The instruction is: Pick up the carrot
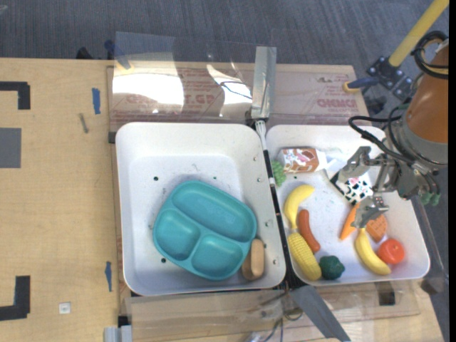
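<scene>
Slim orange plastic carrot | intact | slightly tilted from upright in view | right bin floor | just left of, beside the jaws

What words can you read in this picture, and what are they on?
Red print on the cardboard behind the bins: too blurred to read.
Packet in the right bin: picture and print too small to read.
Black-and-white spotted thing near the gripper: no letters I can make out.
</scene>
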Controlling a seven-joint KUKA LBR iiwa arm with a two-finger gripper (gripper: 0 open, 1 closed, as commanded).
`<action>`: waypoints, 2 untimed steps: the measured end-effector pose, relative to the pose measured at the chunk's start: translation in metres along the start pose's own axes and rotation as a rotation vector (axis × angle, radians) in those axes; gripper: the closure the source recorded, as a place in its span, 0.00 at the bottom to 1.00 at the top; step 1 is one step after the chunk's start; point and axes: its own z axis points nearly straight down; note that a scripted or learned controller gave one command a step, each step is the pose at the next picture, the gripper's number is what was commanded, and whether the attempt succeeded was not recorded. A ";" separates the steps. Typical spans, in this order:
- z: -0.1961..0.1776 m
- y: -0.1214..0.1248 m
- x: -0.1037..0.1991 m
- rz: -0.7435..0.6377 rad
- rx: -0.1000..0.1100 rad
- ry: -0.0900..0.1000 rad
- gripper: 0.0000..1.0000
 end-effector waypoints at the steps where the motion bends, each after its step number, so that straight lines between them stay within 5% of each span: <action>1: 0.178 -0.056 -0.002 0.122 0.001 -0.008 0.00; 2: 0.167 -0.055 -0.003 0.119 0.001 -0.007 1.00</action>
